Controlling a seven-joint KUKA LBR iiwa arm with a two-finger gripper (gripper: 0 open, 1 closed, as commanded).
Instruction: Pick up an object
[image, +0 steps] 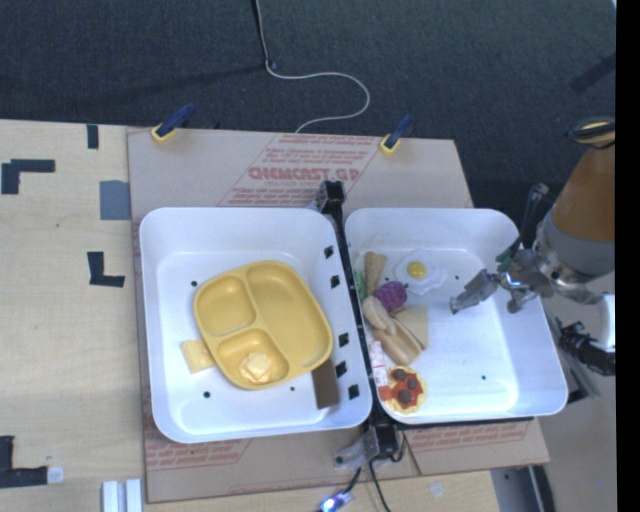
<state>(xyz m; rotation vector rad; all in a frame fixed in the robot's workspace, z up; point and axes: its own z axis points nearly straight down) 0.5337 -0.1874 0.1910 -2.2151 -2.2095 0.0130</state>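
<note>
My gripper (491, 299) hangs over the right part of the right bin (505, 395), open, with nothing between its fingers. To its left lie the toy foods: a fried egg (417, 270), a purple piece (391, 295), a pale stick (373, 269), tan bread pieces (396, 331) and a pizza slice (403, 389). The egg is the nearest of them, a short way left of the left fingertip (466, 299).
In the left bin (160, 300) sits a yellow divided plate (262, 322) with a small yellow piece (256, 367) in its near compartment. A yellow square (197, 355) and a brown block (325, 384) lie beside the plate. The orange-banded arm (588, 195) stands over the right bin's right rim.
</note>
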